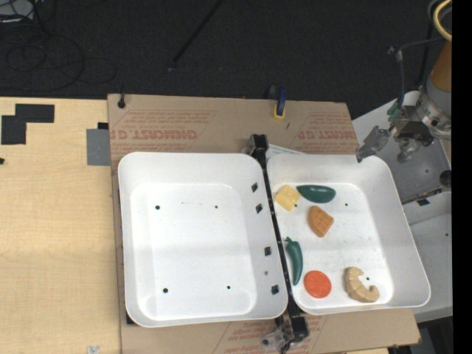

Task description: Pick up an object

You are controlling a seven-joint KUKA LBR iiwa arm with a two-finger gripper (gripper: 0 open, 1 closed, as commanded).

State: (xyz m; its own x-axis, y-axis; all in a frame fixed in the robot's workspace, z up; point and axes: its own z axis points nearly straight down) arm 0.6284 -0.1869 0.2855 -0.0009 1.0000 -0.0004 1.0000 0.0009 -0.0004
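The right bin (398, 220) holds several small toys. A yellow block (287, 197) and a dark green oval piece (316, 193) lie near its back left. Just in front of them is an orange-brown bread-like piece (320, 220). A green pepper shape (294, 260) lies along the bin's left wall. A red disc (318, 284) and a tan curled pastry shape (361, 285) sit near the front. My gripper (388, 146) hangs outside the bin, above its back right corner, open with nothing between its fingers.
The left bin (133, 220) stands beside the right one, joined by a black divider rail (267, 220). Both rest on a cardboard sheet (192, 127). A blue-and-yellow clamp (279, 109) sits at the cardboard's back edge. The grey arm with its orange band (442, 68) stands at the far right.
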